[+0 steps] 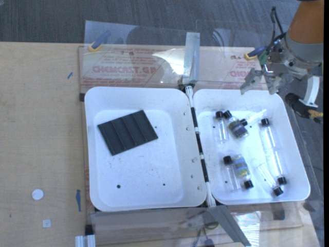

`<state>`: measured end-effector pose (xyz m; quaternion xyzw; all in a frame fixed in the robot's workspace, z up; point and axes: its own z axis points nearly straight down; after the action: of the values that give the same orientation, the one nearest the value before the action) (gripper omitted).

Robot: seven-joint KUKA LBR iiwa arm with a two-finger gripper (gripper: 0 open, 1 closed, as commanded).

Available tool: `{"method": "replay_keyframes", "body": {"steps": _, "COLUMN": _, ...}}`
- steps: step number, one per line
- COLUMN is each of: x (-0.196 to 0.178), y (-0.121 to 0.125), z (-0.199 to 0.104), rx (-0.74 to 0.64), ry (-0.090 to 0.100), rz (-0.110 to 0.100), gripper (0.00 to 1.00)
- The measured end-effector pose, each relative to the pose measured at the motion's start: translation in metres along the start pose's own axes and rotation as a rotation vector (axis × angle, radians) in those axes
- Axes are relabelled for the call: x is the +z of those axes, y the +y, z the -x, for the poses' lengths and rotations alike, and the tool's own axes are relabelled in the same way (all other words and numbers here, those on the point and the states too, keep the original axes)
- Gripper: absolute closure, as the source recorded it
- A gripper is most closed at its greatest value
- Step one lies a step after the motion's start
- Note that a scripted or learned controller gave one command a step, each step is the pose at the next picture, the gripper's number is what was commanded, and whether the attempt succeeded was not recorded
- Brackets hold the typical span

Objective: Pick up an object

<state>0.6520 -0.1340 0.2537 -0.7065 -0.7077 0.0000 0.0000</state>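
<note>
Two clear sheets (134,66) read "CHEMCAST GP"; end effector (261,80) hovers above right bin (295,153) rear edge, finger state indeterminate.

Clear vials (247,148) crowd the right bin (295,138) — a dark ribbed pad (127,131) alone occupies the left bin (103,189).

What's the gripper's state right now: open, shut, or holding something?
Gripper: above the far rim of the right bin, nothing seen between its fingers; open or shut cannot be told.
</note>
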Motion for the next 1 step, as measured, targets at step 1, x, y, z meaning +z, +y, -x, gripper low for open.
{"method": "replay_keyframes", "body": {"steps": 1, "x": 0.0853, "y": -0.0373, "z": 0.0235, "rx": -0.034, "ry": -0.001, "rz": 0.001, "gripper": 0.0}}
